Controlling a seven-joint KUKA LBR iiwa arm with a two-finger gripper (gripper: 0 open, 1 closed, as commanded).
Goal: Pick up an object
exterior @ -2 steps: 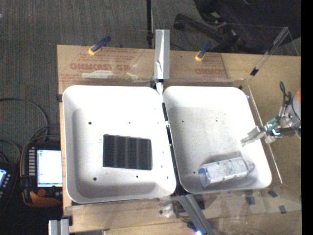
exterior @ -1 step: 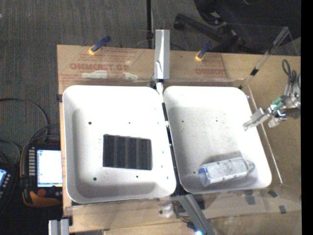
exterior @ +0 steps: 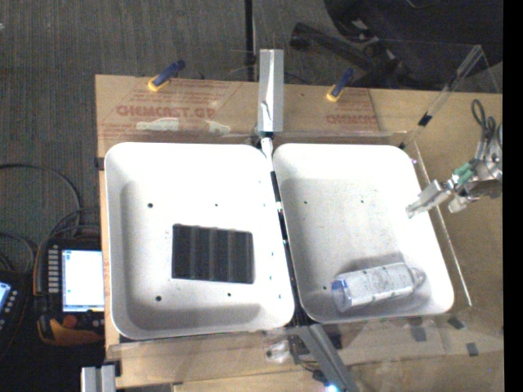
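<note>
My pincer (exterior: 437, 196), grip unreadable, hangs at the right bin's (exterior: 310, 300) edge; best approach: descend squarely across the lying bottle's (exterior: 377, 284) narrow width.

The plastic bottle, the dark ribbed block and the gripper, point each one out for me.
plastic bottle (exterior: 377, 284): camera view, middle of its body, lying in the right bin.
dark ribbed block (exterior: 212, 254): camera view, centre of its top, left bin.
gripper (exterior: 425, 201): camera view, at its fingertips.
</note>
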